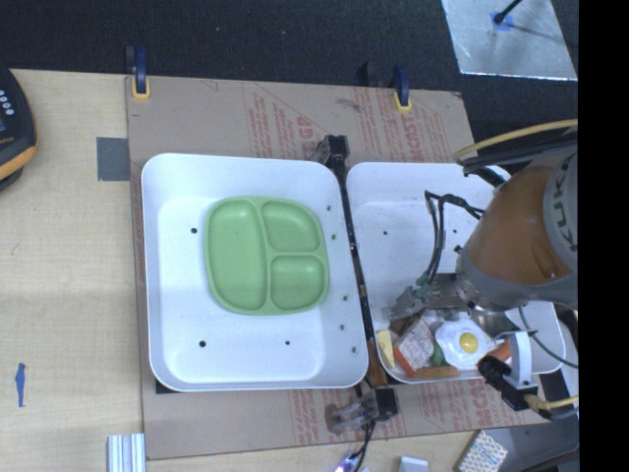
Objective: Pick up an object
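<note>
White left bin (167, 264); green plate (265, 255) centred

Even overhead light, soft shadows in the left bin (167, 264), image slightly soft and grainy throughout

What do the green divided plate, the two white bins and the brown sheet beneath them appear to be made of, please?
Green divided plate: probably moulded plastic, matte, with soft rounded compartment edges.
Left white bin and right white bin: likely plastic, smooth and slightly glossy, with rounded corners.
Brown sheet: looks like cardboard, dull, with red printing and creases.
</note>
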`<state>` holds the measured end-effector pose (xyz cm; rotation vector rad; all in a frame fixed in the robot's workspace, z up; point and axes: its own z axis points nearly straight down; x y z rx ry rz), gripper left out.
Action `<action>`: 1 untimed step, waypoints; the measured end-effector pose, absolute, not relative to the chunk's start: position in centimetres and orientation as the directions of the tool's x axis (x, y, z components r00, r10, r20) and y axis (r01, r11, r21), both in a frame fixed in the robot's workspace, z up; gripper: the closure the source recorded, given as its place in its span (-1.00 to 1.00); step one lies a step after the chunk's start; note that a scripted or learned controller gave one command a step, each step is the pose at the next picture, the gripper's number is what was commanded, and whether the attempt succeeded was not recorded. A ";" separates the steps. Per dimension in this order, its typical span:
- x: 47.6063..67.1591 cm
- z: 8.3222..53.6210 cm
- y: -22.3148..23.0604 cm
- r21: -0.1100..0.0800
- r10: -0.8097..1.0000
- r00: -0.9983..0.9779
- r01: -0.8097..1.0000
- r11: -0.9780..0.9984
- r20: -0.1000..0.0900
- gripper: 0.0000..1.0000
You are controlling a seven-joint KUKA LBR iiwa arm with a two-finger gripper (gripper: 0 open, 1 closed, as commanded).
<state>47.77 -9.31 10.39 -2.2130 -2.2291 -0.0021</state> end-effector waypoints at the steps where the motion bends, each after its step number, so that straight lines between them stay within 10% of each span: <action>1: 47.8 11.4 -9.4 -0.001 1.000 -0.009 1.000 0.009 0.000 1.00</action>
